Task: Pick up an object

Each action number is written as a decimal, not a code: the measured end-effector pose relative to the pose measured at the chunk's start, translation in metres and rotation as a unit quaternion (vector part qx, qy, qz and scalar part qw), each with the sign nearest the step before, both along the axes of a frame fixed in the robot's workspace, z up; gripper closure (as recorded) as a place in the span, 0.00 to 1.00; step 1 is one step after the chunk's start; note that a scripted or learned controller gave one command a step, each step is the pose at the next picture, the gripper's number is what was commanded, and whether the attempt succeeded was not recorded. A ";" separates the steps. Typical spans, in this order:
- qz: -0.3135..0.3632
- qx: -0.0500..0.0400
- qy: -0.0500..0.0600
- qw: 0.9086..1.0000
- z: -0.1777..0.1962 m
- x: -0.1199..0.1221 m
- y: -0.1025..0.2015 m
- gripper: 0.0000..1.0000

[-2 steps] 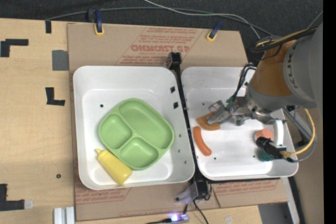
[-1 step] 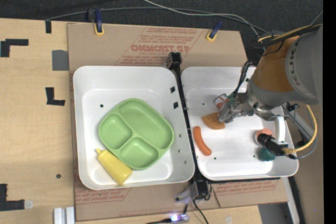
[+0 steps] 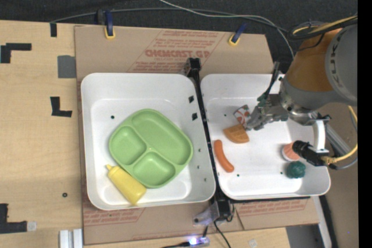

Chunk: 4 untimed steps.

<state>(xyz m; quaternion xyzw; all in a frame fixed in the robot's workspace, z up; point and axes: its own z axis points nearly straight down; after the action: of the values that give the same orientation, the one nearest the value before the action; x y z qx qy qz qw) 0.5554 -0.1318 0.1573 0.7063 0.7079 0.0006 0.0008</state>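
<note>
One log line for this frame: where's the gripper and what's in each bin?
gripper low in right bin, above orange wedge-shaped toy | also right: orange sausage, dark green ball | left bin: green divided plate, yellow bottle

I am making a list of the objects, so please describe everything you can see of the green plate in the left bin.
The green plate is a light green, rounded tray of plastic-looking material, divided into three compartments. It lies flat, right side up, turned at a slant, on the floor of the left bin. The yellow bottle lies against its lower left edge.
</note>
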 end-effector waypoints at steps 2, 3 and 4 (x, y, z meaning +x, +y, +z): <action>-0.001 0.000 0.001 1.000 0.072 0.003 0.003 1.00; 0.002 0.001 0.002 1.000 0.081 -0.004 0.057 1.00; 0.002 0.001 0.003 1.000 0.070 -0.010 0.118 1.00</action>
<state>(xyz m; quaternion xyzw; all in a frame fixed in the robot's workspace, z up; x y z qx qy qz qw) 0.5451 -0.0135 0.2271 0.7047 0.7095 -0.0006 -0.0017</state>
